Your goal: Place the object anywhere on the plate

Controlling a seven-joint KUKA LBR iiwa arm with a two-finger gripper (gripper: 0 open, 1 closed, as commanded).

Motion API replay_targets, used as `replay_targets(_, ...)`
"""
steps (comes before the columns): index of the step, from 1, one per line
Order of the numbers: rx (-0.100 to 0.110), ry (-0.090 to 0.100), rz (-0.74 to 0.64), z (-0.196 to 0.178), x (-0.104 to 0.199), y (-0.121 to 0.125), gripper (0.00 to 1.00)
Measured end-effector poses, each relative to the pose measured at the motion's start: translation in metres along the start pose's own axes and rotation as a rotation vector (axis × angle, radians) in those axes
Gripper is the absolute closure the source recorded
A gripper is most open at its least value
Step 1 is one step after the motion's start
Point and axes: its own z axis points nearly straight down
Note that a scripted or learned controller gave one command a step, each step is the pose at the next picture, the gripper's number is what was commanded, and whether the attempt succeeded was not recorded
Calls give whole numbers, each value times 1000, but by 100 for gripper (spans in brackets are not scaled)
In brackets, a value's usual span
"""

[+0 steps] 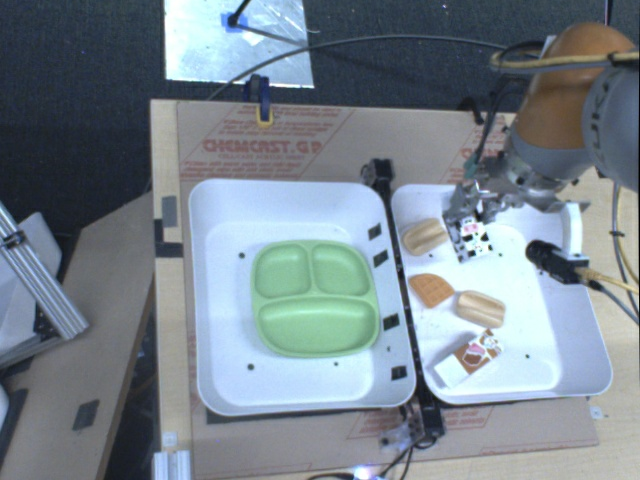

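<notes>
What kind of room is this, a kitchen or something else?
Probably a robot test lab, not a kitchen. A grey and orange robot arm reaches over two white bins on a workbench, with toy food and a green plate for practice.

A bench [130, 268] of pale board is carrying two shallow white bins side by side. The right bin [570, 338] is sitting directly beneath the gripper [468, 230]; the left bin [215, 298] is lying beside it, on the far side from the arm, their inner edges touching.
</notes>
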Motion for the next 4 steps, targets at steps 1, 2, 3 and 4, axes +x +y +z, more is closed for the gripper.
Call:
replay_targets(1, -1, 0, -1, 6, 52, 1, 100)
replay_targets(2, -3, 0, -1, -9, 103, 5, 100)
replay_targets(3, -2, 0, -1, -7, 160, 5, 100)
replay_targets(4, 0, 1, 0, -16, 206, -17, 100)
